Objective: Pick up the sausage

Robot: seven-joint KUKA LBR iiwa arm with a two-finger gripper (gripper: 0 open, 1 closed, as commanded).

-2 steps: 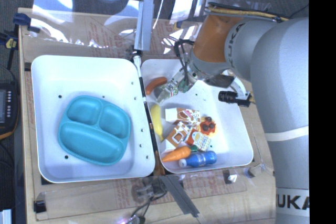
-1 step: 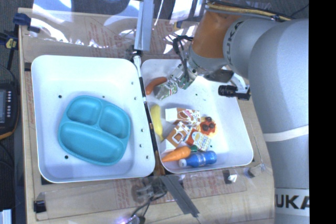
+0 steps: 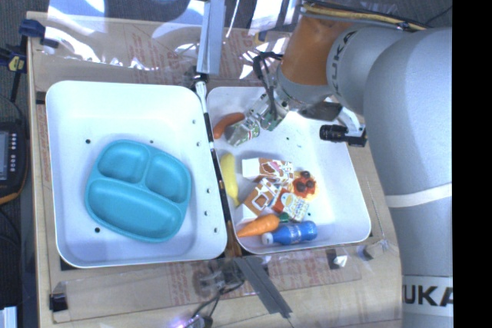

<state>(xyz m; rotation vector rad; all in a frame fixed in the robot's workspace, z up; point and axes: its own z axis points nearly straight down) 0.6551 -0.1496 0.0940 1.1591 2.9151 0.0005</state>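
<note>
Grey arm (image 3: 407, 111) lettered "UKA"; end effector (image 3: 247, 128) beside sausage (image 3: 227, 124).

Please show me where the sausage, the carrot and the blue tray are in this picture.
sausage (image 3: 226, 123), camera view, on its visible left half.
carrot (image 3: 259, 225), camera view, on the middle of its orange body.
blue tray (image 3: 138, 188), camera view, on the ridge between its compartments.

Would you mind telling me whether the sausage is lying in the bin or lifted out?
Lying in the bin: the sausage rests on the right bin's floor, near its far-left corner, beside the gripper.
</note>
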